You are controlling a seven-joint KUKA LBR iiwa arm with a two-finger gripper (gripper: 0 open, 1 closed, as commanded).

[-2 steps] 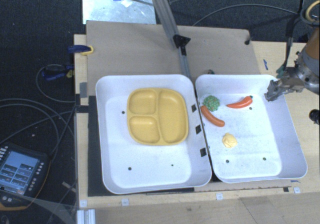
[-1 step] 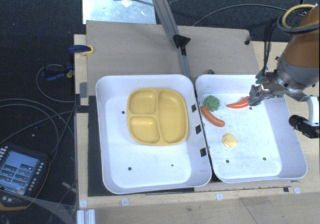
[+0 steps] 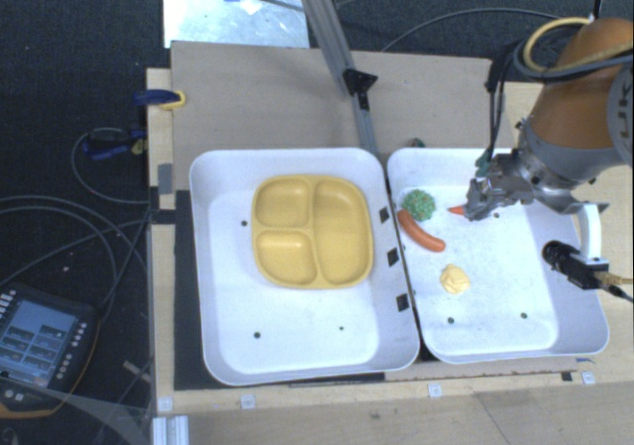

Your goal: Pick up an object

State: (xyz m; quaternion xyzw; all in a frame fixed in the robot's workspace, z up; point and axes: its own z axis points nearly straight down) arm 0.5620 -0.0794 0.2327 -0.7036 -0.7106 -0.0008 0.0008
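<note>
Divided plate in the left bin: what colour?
Yellow: the divided plate shows plainly in the camera view.

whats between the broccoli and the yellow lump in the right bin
The red sausage lies between the broccoli and the yellow lump, seen in the camera view.

Fixed overhead camera, perhaps mid-height, slanting down on both bins (image 3: 297,359)

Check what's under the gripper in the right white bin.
A small orange-red piece pokes out left of the gripper, on the right white bin floor. The rest of it, and whatever else lies beneath, is covered by the gripper.
</note>
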